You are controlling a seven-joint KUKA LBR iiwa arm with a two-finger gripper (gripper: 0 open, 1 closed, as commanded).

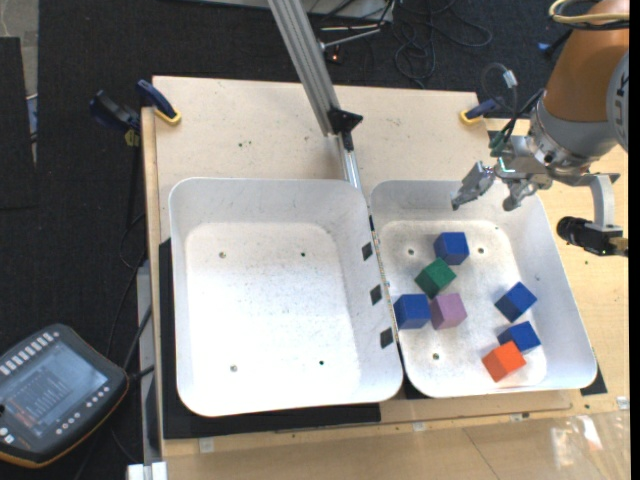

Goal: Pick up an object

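Observation:
The right bin (pixel 560 268) holds several small cubes. A blue cube (pixel 452 247) lies near the bin's middle, with a green cube (pixel 435 277) just below it. A purple cube (pixel 448 310) and another blue cube (pixel 411 311) sit side by side lower down. Toward the right lie two more blue cubes (pixel 515 300) (pixel 521 337) and an orange cube (pixel 503 361). My gripper (pixel 493 190) hangs above the bin's upper right part, open, with nothing between its fingers, clear of every cube.
The left bin (pixel 190 298) sits beside the right one. A slanted metal pole (pixel 305 53) crosses the bench top down to the bins' joint. Clamps (pixel 160 103) (pixel 478 113) grip the bench's far corners. A pendant (pixel 45 393) lies at lower left.

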